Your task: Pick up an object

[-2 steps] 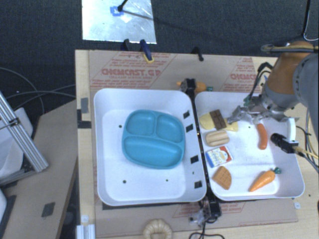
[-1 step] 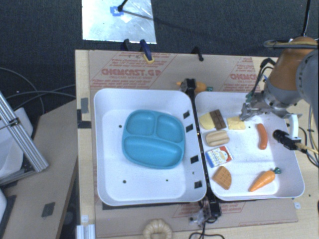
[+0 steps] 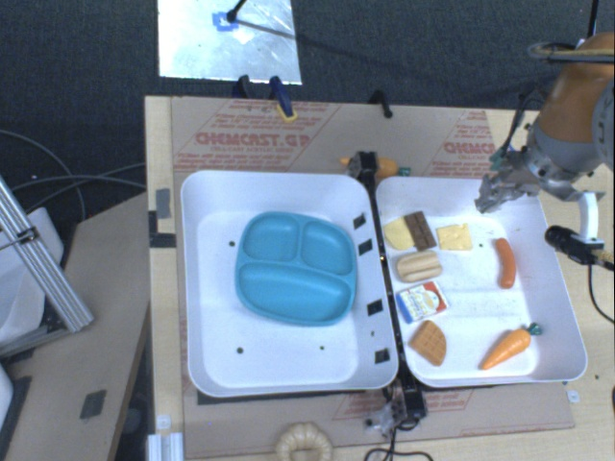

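Note:
The right bin (image 3: 548,257) holds several toy foods: a chocolate bar (image 3: 419,230) on a yellow piece (image 3: 398,234), a yellow cheese slice (image 3: 455,237), a red sausage (image 3: 505,262), a tan bun (image 3: 418,265), a small milk carton (image 3: 422,302), a waffle (image 3: 429,341) and a carrot (image 3: 505,347). My gripper (image 3: 495,196) hangs over the bin's far right corner, above and right of the cheese slice, with nothing visibly between its fingers.
The left bin (image 3: 207,257) holds a blue divided plate (image 3: 296,266). A black divider (image 3: 380,267) runs between the bins. A shiny sheet (image 3: 229,27) lies beyond the bench. A tan ring (image 3: 305,442) sits at the front edge.

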Controlling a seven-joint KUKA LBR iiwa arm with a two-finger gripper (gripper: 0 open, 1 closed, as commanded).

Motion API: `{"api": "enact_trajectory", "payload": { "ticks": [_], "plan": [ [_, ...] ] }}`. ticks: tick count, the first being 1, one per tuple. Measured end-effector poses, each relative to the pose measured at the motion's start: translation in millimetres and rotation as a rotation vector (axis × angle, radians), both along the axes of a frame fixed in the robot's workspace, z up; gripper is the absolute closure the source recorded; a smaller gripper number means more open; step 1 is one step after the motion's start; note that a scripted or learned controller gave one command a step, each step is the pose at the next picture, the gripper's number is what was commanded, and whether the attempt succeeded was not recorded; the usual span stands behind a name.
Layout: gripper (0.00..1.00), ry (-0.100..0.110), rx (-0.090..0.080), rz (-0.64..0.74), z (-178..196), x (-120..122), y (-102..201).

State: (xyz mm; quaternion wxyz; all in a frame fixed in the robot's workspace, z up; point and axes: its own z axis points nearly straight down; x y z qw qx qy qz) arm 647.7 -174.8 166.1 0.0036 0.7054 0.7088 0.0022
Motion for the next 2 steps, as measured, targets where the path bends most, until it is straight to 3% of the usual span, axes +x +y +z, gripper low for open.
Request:
{"api": "enact_trajectory", "payload": {
  "ticks": [1, 2],
  "plan": [
    [1.0, 0.0, 0.0, 0.0, 55, 2, 0],
    [1.0, 0.007, 0.002, 0.002, 65, -24, 38]
  ]
}}
